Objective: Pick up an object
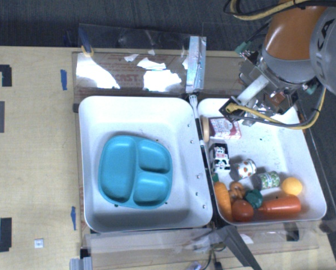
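In the camera view the gripper (273,99) is hanging over the far part of the right bin (283,145); I cannot tell if it is open or closed. The objects are lying in this bin: a pink packet (224,128) and a black-and-white box (219,156) by the left wall, and a carrot (222,200), a tomato (242,210) and an orange ball (291,185) along the near wall. A blue plate (135,170) is sitting in the left bin (95,111) on the bench (33,167)

Surface finishes, bench and bins.
Turquoise three-compartment plastic plate (135,170), well view-left of gripper (269,103): smooth, glossy. Shallow white plastic bin (303,156) beneath gripper: smooth, slight sheen. Pale wooden bench (33,167), far view-left: matt.
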Controlling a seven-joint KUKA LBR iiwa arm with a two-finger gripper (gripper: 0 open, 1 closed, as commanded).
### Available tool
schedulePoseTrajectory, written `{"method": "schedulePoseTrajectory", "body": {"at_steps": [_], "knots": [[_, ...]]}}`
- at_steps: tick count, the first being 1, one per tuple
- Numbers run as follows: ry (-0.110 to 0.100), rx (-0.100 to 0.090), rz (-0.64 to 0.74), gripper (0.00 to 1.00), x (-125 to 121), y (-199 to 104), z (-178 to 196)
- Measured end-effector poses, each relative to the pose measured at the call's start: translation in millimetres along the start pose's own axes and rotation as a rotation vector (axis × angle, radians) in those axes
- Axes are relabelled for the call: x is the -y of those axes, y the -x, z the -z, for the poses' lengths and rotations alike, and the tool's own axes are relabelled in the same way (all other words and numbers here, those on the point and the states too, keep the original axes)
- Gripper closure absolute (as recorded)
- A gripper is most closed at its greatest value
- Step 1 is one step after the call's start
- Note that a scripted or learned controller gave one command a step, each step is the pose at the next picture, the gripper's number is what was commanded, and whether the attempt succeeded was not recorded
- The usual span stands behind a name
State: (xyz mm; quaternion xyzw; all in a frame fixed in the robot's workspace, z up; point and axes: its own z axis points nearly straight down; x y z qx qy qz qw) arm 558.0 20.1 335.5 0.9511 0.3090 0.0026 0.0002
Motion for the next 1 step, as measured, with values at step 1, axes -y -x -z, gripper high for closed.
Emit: {"method": "schedulePoseTrajectory", "body": {"at_steps": [1], "knots": [[-0.009, 0.016, -0.048, 1.00, -2.2, -44.3, -88.1]]}}
